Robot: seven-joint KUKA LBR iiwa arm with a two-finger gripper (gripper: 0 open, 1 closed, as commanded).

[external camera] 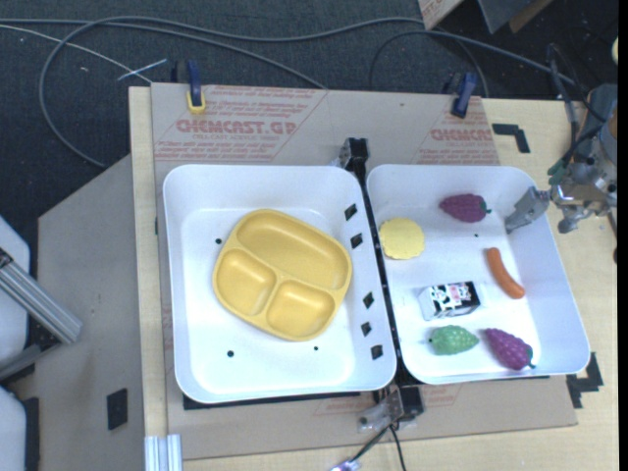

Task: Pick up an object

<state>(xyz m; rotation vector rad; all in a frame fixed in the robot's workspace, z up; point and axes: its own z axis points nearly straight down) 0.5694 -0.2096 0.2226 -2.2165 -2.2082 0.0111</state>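
- The objects lie in the right bin [549, 263]: a dark purple fruit [463, 207], a yellow disc [401, 238], an orange carrot [505, 273], a black-and-white carton [450, 299], a green berry [453, 340] and purple grapes [509, 348].
- My hand [546, 209] hangs over that bin's far right corner, fingers spread, nothing between them.
- The left bin [186, 263] holds a yellow divided plate [282, 274].
- Red print on the worktop [245, 121] reads, probably, "CHEMCAST GP".
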